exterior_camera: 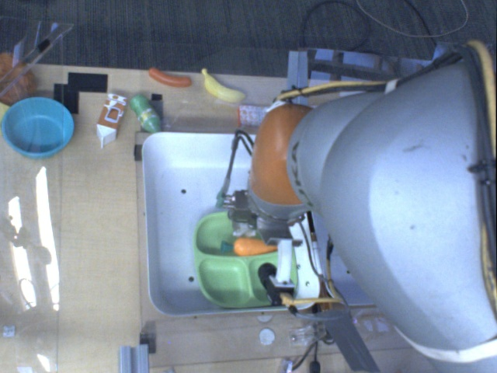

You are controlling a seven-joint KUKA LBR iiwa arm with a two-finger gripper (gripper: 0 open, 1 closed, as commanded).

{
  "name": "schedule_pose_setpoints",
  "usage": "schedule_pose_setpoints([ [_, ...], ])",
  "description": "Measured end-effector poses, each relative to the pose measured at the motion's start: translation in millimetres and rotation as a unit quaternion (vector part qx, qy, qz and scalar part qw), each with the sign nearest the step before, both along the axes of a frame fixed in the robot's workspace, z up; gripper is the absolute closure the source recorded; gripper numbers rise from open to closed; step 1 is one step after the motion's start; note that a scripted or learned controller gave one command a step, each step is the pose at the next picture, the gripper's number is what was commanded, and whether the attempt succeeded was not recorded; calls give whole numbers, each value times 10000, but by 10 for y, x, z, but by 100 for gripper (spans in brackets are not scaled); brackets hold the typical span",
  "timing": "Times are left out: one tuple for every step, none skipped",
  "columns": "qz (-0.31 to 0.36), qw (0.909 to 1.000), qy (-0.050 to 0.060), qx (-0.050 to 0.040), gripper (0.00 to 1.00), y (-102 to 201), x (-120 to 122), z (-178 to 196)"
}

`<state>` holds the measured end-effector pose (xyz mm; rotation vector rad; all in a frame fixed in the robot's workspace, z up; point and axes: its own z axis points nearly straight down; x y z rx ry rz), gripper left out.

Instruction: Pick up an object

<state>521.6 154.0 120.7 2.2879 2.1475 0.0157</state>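
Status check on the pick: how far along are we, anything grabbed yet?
Done: the gripper is positioned low over the white bin, above the green divided tray. In hand: an orange carrot lies on the tray right by the gripper, but no grasp is visible because the wrist hides the contact. Left: secure an object and lift it clear.

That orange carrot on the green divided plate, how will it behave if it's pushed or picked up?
The carrot looks like smooth moulded plastic, so probably stiff, light and a bit slippery. Its rounded, tapered shape may roll or pivot when nudged, though the raised rims of the green plate would likely stop it.
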Motion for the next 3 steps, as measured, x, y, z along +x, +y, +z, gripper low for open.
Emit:
schedule_pose_setpoints([
  [135, 9999, 11, -14, 100, 284, 431, 1130],
  [136, 9999, 15, -16, 0, 284, 429, 1126],
  [-429, 9991, 18, 11, 0, -279, 296, -211],
])
